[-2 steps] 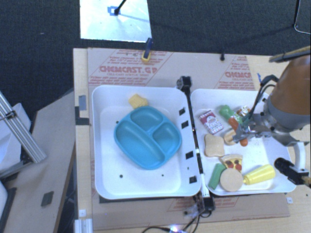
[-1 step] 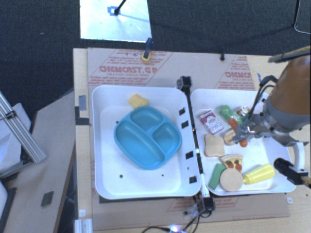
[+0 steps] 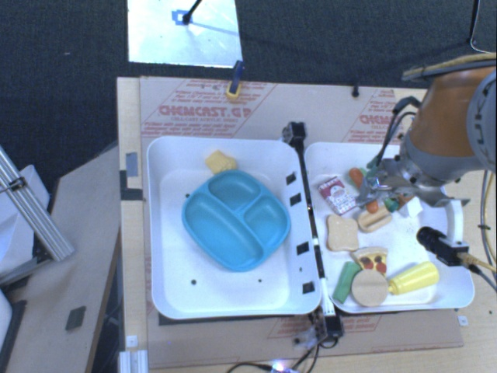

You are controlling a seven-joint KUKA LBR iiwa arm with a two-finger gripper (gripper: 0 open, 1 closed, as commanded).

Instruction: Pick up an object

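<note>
Target obj: not fixed by task; likeliest is the small orange/red toy-food cluster (image 3: 371,202) in right bin (image 3: 458,290), far side, directly under the arm's tool end.
Gripper (image 3: 378,185): low over that cluster, arm (image 3: 450,123) reaching in from the right. Jaws: can't tell open or closed, tips lost in clutter and wrist shadow. Nothing seen between them.
Right bin contents: red/white carton (image 3: 335,195) just left of gripper; hot-dog-like bun (image 3: 374,221) just below it; bread slice (image 3: 342,233); pizza slice (image 3: 372,259); round tan disc (image 3: 370,288); green piece (image 3: 345,282) touching disc; yellow piece (image 3: 414,278) at near right.
Left bin (image 3: 167,231): blue divided plate (image 3: 235,219), small yellow block (image 3: 220,162) beside plate's far edge.
Table (image 3: 256,107): carries both bins side by side.
Step (est.): descent/approach over cluster, grasp not confirmed. Task early, nothing lifted.
Next move needs: jaws straddling one item only, since pieces are packed close w/ carton and bun adjacent; close, then straight lift clear of bin wall.
Risk: pinch two items or nudge neighbours, small rounded pieces may slip out.
</note>
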